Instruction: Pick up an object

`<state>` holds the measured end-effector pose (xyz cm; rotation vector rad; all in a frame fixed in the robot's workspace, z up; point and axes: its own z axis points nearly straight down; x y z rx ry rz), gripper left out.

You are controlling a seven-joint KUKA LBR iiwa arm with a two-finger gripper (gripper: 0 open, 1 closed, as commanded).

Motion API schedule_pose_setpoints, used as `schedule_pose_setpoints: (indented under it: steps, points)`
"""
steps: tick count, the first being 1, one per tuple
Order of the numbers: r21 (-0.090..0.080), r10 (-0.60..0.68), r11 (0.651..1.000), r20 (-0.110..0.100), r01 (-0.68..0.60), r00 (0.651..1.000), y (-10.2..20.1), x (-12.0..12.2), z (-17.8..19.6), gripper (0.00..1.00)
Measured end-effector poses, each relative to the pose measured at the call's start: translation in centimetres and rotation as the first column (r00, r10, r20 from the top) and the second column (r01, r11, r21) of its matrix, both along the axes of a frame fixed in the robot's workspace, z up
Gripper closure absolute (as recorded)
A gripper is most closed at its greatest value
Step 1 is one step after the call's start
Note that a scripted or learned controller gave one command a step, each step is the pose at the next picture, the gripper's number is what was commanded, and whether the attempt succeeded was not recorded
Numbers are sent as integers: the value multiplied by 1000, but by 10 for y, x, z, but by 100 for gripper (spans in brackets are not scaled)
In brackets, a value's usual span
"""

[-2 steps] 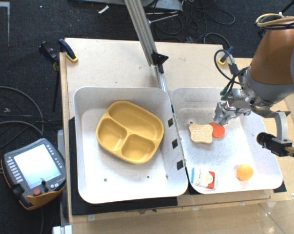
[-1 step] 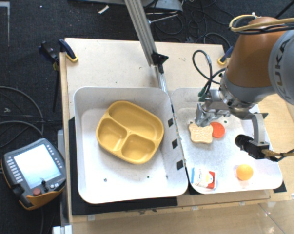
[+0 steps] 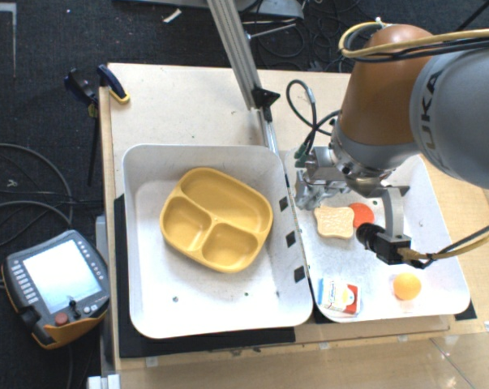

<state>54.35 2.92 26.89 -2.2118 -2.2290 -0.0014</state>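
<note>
Arm [image 3: 414,96] reaches over the right bin [image 3: 439,217], its gripper [image 3: 313,186] low at that bin's left edge, just above a slice of toast [image 3: 335,223]. Cannot tell how the jaws stand. A red tomato [image 3: 361,214] touches the toast; an orange ball [image 3: 406,286] and a small carton [image 3: 339,297] lie nearer the front. Left bin [image 3: 147,298] holds a yellow divided plate [image 3: 216,218].

Handheld control pendant [image 3: 53,286], grey and orange, screen lit, on dark floor left of bench. Black clamp [image 3: 88,86] (yellow-tipped) at bench's far-left corner. Loose cables [image 3: 286,35] behind bench.
</note>
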Motion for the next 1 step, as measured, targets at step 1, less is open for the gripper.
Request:
schedule_pose_setpoints:
  steps: [1]
  points:
    - [-1,0,1000,0,0,1000,60,11,-18,100]
